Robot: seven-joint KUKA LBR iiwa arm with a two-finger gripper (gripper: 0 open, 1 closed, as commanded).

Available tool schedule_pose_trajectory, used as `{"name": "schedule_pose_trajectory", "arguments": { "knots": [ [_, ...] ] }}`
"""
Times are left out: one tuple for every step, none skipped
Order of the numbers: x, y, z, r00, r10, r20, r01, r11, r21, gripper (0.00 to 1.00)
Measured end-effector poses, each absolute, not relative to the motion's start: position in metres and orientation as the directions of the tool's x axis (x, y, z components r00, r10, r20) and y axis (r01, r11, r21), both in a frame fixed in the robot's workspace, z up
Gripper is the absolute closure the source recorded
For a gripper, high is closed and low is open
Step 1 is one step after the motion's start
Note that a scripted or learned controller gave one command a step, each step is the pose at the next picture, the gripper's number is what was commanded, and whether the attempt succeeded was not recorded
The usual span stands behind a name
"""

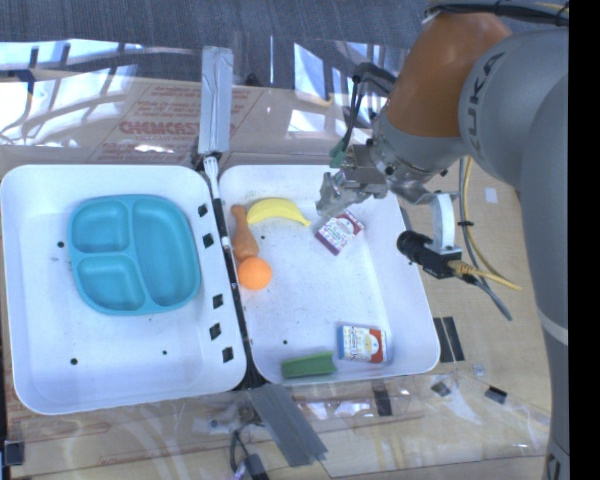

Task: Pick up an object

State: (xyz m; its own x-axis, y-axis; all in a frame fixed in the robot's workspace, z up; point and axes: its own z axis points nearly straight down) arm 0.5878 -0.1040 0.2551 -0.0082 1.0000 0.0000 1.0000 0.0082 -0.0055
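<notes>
Reaching in from the right of the frame, the grey arm [510,118] bends over the right-hand bin [405,308], its orange band showing at the upper right and its wrist angled down and to the left. The pincer [332,200] hangs at the upper middle of that bin; whether it is open, closed or gripping anything cannot be told from this angle, since the metal head hides the tips.

Just below and to the right of the pincer lies a small red-and-white packet [338,233], tilted, so close that it may be touching the tips, though that cannot be made out. To the left of the pincer, a yellow banana [277,211] curves along the upper part of the bin, near but apart from it. Further left, an orange peg-shaped toy [243,232] lies against the bin's left wall, with an orange ball [254,274] just below it, touching or nearly so. Well apart from the pincer, toward the lower edge of the bin, sit a small white-and-red carton [361,344] and, just left of it, a green block [308,366].

The left-hand bin [30,348] holds a blue divided plate [135,254] with three compartments. Both bins rest side by side on the worktop [480,368].
</notes>
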Motion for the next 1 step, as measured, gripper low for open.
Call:
{"name": "schedule_pose_trajectory", "arguments": {
  "knots": [
    [0.6063, -0.1668, 0.0931, 0.064, 0.998, 0.0, 0.998, -0.064, 0.0, 0.0]
  ]
}}
